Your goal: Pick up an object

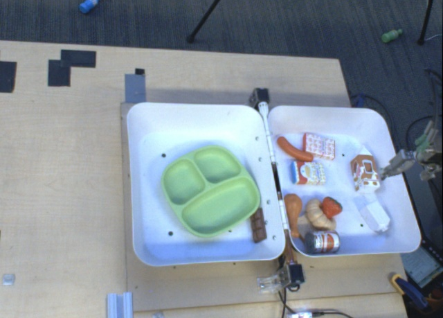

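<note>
The right bin (346, 119) holds several small items: a red sausage (294, 149), a red-and-white box (319, 145), a small blue-and-red carton (309, 172), a brown-and-white carton (365, 172), a white block (374, 214), a drumstick (293, 211), a bread roll (318, 215), a red strawberry (333, 206) and a can (322, 242). My gripper (408, 159) hangs at the bin's right rim, just right of the brown-and-white carton and apart from it. Nothing is seen in its grasp.
The left bin (138, 171) carries a green divided plate (211, 190) and a brown bar (257, 225) by its right wall. A ridge (271, 164) separates the bins. Cables and a clip (287, 278) lie below the bins.
</note>
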Controlling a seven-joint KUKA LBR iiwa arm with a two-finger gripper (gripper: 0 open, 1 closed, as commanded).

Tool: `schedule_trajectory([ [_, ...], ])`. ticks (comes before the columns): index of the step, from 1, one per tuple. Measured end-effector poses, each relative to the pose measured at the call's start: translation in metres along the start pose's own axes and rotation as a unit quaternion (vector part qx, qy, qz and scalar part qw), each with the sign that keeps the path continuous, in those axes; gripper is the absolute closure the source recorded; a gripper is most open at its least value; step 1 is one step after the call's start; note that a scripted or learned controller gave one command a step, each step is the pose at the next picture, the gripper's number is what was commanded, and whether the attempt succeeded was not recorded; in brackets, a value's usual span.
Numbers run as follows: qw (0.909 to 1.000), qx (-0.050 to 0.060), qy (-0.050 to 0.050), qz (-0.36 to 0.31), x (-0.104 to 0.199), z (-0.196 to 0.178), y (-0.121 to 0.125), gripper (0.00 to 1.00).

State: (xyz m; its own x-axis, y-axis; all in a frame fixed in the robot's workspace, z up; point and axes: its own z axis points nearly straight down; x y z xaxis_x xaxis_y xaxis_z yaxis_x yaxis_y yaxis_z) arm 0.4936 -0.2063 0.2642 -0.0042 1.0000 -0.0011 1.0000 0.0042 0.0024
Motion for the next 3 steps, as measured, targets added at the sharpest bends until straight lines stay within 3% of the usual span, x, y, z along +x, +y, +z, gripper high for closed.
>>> schedule_trajectory([
  [1,1.0,0.001,0.001,-0.001,0.022,0.117,0.043,0.0],
  [2,1.0,0.001,0.001,0.0,0.099,0.115,0.037,0.0],
  [3,1.0,-0.003,0.0,0.001,0.087,0.178,-0.004,0.0],
])
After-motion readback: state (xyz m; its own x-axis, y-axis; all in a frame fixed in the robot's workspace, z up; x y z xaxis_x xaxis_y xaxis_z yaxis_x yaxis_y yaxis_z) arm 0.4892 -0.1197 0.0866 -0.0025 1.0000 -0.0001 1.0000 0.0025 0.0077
